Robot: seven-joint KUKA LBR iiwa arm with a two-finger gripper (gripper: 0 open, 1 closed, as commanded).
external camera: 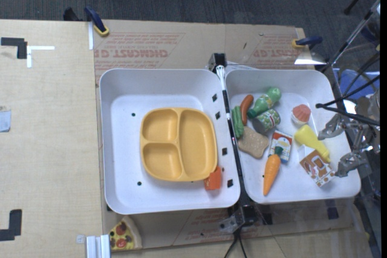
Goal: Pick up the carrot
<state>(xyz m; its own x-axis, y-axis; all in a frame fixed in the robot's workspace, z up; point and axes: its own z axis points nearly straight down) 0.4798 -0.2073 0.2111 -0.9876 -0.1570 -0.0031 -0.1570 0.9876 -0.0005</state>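
Bench: a pale wooden top (48, 148) with a sheet of printed cardboard (157, 48) clamped under the bins, likely to keep them from sliding.
Left bin (115, 130): shallow and white, it bears the yellow divided plate (179, 144), which sits near its middle; a small orange-red piece (213, 180) lies touching the plate's near right corner.
Right bin (284, 190): the toy foods lie loose here, crowded toward the left and middle, so this reads as the picking side.
Carrot (271, 173): orange, green stub at the top, it lies flat on the right bin's floor near the front wall, tip pointing toward the front edge. Its top end is just beside the small carton (281, 146); the lower half has bare floor around it, which should give room to close on it.
Neighbours: a bread slice (253, 142) to the carrot's upper left, a green bottle (263, 101) and a tin (266, 120) farther back, a yellow piece (311, 139) and a patterned packet (317, 168) to its right.
Gripper (346, 148): at the right bin's right wall, well apart from the carrot, with the patterned packet between them. Its metal fingers (331, 128) stand spread apart with nothing between them.
Step in hand: by my judgement the approach is not yet made; the arm has to cross leftward over the packet before descending.
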